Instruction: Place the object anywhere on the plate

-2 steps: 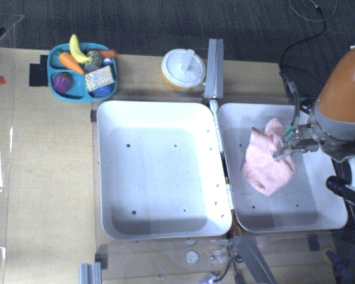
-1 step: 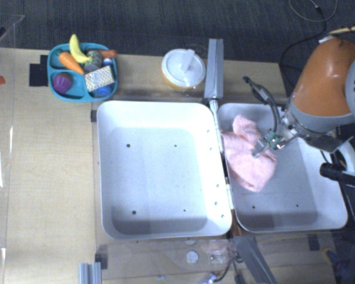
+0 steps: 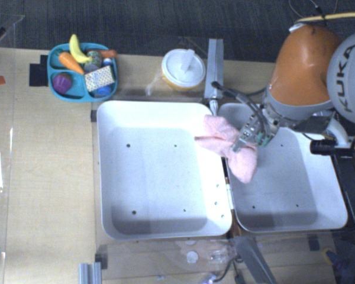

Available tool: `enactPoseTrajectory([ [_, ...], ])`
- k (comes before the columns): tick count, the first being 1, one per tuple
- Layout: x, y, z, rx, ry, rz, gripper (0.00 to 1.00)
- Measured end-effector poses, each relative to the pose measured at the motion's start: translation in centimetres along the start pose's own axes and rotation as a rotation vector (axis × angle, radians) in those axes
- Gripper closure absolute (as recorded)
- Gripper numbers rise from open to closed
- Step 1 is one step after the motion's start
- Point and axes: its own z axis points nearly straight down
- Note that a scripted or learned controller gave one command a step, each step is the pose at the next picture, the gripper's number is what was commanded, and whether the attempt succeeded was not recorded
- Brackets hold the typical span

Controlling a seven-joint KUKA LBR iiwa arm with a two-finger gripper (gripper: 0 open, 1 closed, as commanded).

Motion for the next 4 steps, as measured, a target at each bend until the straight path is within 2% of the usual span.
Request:
enactPoseTrajectory([
  [1, 1.4, 5.8, 0.4, -0.003, -0.001, -0.403, 1.0],
  [2, 2.5, 11.3, -0.8, -0.005, -0.003, -0.64, 1.0],
  [3, 3.1, 16.6, -0.3, -0.004, -0.001, -0.641, 1.0],
  [4, 3.1, 16.6, -0.4, -0.005, -0.001, -0.64, 0.0],
])
